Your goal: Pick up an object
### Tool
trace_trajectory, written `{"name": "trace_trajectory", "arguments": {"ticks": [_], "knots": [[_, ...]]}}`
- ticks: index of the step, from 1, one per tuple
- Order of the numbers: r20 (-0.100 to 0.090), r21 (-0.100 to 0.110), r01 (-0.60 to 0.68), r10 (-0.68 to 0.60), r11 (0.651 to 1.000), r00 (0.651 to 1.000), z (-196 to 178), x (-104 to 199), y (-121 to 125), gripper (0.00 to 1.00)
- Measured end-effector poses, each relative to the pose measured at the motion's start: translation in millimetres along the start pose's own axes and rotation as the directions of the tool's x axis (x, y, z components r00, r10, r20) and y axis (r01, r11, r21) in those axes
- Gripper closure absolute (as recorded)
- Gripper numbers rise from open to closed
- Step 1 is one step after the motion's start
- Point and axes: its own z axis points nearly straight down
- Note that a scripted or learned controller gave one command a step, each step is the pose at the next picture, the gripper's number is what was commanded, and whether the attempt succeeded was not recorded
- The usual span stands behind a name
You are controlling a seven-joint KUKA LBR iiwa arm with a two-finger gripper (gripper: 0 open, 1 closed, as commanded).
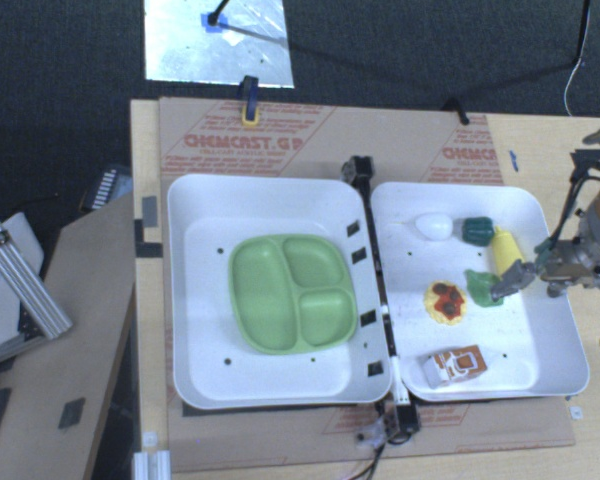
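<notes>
Here, two white bins are seen side by side on the bench. A green divided plate (292, 295) is laid in the middle of the left bin (195, 208). In the right bin (555, 368), a white egg (434, 226) and a dark green piece (478, 231) are placed near the far edge, with a yellow piece (506, 251) just beside them. A small pizza (446, 302) is set at the centre, a green leaf (482, 288) beside it, and a carton (455, 364) near the front edge. The gripper (510, 280) is held low by the right edge, over the leaf; whether it is apart or together cannot be told.
</notes>
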Motion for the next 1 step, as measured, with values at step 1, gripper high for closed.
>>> {"name": "trace_trajectory", "arguments": {"ticks": [1], "knots": [[0.002, -0.009, 0.003, -0.003, 1.0, 1.0, -4.2, 0.2, 2.3, 0.0]]}}
